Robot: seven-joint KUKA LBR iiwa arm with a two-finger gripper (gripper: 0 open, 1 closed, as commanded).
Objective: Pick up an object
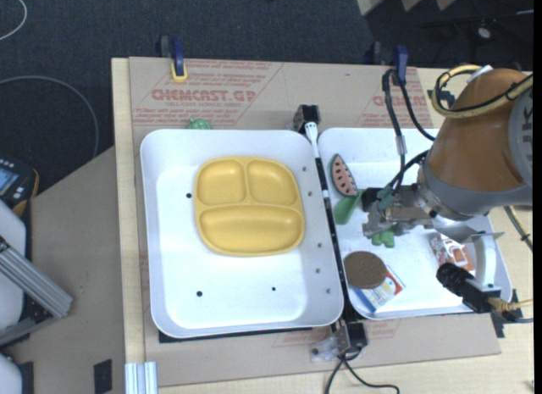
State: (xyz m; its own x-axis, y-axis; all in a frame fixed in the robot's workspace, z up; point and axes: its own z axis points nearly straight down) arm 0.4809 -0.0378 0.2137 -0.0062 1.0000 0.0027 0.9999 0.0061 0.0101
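A cardboard-topped bench printed "CHEMCAST" stands on dark carpet. The left bin holds a yellow divided plate. In the right bin, a watermelon slice lies at 10 o'clock, a green piece just below it. The gripper hangs over a small green object; whether its jaws are parted I cannot tell.

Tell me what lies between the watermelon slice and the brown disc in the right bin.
In the camera view, a green piece lies between the watermelon slice and the brown disc, then bare white bin floor. The gripper hangs just right of that line.
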